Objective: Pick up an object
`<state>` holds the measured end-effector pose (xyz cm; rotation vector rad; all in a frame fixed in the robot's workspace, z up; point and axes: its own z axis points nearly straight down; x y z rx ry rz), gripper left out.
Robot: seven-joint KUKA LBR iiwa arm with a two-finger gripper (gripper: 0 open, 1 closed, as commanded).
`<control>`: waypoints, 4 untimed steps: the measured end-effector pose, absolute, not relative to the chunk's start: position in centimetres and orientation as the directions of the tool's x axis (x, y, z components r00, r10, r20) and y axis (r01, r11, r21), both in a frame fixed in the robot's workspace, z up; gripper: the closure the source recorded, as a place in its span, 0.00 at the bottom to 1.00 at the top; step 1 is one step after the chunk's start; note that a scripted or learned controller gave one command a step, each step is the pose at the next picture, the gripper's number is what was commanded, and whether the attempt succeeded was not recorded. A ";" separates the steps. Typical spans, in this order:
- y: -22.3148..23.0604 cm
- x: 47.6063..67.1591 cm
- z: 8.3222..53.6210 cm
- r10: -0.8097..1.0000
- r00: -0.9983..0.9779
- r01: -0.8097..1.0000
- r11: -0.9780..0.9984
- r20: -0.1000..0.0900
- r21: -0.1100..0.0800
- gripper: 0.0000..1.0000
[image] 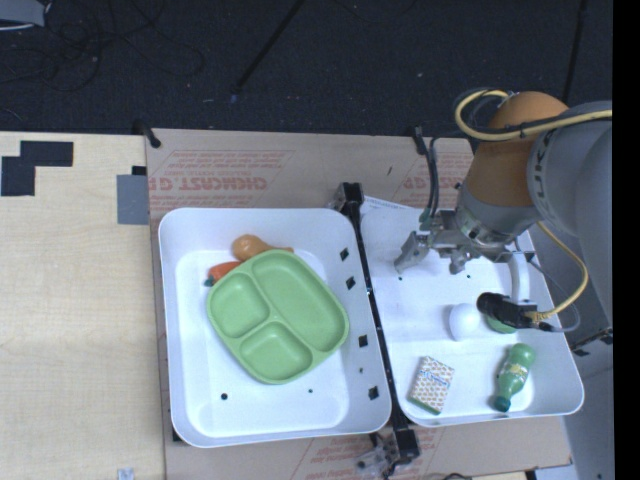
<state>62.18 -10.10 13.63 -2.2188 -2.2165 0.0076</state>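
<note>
My gripper [435, 259] hangs over the back part of the right bin [400, 308], open, with nothing between its fingers [408, 256]. Below it toward the front lie a white ball [464, 321], a small patterned box [431, 384] and a green bottle [511, 376] lying on its side at the front right. The ball is the nearest of these to the gripper and is apart from it. In the left bin [190, 368] a green divided plate [277, 315] lies tilted over an orange fruit [248, 246] and an orange-red piece [222, 268].
A black divider [362, 308] runs between the two bins. Brown cardboard [240, 173] lies under both bins, on a pale wooden bench [70, 308]. The arm's orange band [510, 178] rises at the right above the right bin's back corner.
</note>
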 end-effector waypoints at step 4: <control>-11.8 63.2 20.8 1.000 0.002 1.000 -0.002 -0.001 0.004 1.00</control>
